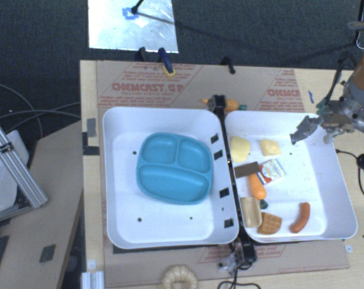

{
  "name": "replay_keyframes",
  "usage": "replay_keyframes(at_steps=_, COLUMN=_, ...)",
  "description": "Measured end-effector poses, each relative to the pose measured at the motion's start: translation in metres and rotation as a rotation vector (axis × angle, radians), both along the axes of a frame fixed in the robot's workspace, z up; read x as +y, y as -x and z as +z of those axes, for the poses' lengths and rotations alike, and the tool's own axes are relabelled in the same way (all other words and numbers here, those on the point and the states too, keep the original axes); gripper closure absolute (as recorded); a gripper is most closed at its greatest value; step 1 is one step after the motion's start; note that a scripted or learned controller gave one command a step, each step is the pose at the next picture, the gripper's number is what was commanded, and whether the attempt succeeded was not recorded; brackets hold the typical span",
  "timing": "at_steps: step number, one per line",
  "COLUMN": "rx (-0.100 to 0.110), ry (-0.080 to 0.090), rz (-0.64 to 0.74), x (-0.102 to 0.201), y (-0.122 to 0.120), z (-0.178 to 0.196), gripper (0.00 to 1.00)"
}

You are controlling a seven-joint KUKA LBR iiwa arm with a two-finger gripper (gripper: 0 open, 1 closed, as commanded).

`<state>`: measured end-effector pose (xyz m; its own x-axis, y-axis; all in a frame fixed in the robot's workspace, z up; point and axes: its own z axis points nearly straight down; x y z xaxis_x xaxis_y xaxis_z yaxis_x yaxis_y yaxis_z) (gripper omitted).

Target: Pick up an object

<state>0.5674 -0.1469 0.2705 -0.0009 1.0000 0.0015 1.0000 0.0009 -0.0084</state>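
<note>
The right bin point(332, 179) holds several toy foods. There is a pale yellow lump point(240, 147), a yellow wedge point(269, 147), a brown bar point(247, 170), a small printed packet point(273, 170) and an orange carrot point(257, 186). Nearer the front lie a beige slice point(250, 211), a waffle point(269, 223) and a red-orange sausage point(300, 217). My gripper point(316, 131) hangs over the bin's far right part, to the right of the yellow wedge. Its fingers are open with nothing between them.
The left bin point(125, 221) bears a blue divided plate point(175, 167). Black clips run along the divider point(225, 173) between the bins. A small orange object point(230, 105) sits behind the bins, and a beige ring point(181, 277) lies at the bench's front edge.
</note>
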Motion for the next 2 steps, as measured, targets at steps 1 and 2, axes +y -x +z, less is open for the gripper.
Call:
replay_keyframes(at_steps=1, rx=-0.010, ry=0.002, rz=0.002, x=0.000, y=-0.002, z=0.005, gripper=0.00)
replay_keyframes(at_steps=2, rx=-0.007, ry=0.001, rz=0.001, x=0.002, y=-0.005, z=-0.056, gripper=0.00)
